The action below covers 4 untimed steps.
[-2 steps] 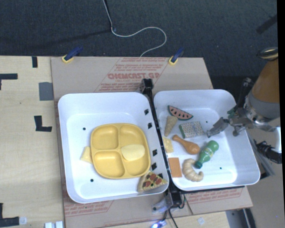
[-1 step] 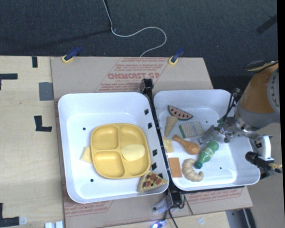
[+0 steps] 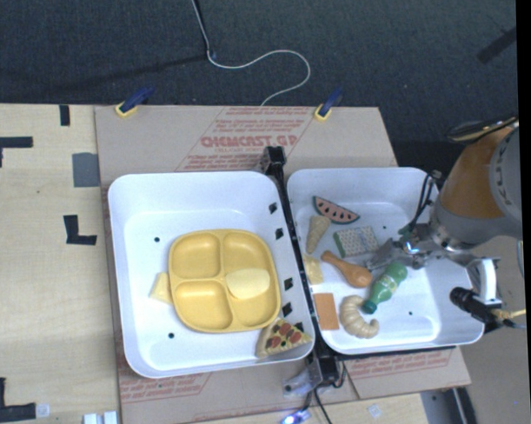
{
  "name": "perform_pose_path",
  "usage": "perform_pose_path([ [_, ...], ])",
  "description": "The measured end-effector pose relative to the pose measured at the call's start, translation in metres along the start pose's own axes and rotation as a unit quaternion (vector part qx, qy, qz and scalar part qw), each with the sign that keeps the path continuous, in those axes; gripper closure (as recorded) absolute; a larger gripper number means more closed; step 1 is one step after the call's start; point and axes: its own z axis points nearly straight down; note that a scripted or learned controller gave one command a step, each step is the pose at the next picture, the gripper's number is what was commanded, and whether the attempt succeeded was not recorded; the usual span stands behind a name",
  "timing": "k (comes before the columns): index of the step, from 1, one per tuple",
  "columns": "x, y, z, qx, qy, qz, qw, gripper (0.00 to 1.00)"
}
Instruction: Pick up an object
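The end effector (image 3: 396,253) hovers in the right bin (image 3: 421,180) just above a green bottle (image 3: 386,286) beside a croissant (image 3: 356,317).

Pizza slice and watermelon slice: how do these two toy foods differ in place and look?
The pizza slice lies in the left bin, at its near right corner beside the yellow plate; the watermelon slice lies in the right bin, near its far edge. The pizza slice is tan with dark toppings; the watermelon slice is red with a dark rind. Both lie flat.

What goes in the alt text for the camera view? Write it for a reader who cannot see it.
A grey and orange robot arm reaches from the right into the right white bin, its claw above a green bottle among toy foods. The left white bin holds a yellow divided plate and a pizza slice.
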Motion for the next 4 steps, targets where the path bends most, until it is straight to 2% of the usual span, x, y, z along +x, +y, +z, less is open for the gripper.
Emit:
perform_pose_path([
  [1, 0.000, 0.001, -0.012, -0.001, -0.001, 0.000, 1.0000, 1.00],
  [4, -0.006, -0.008, -0.143, -0.002, 0.000, 0.000, 1.0000, 1.00],
])
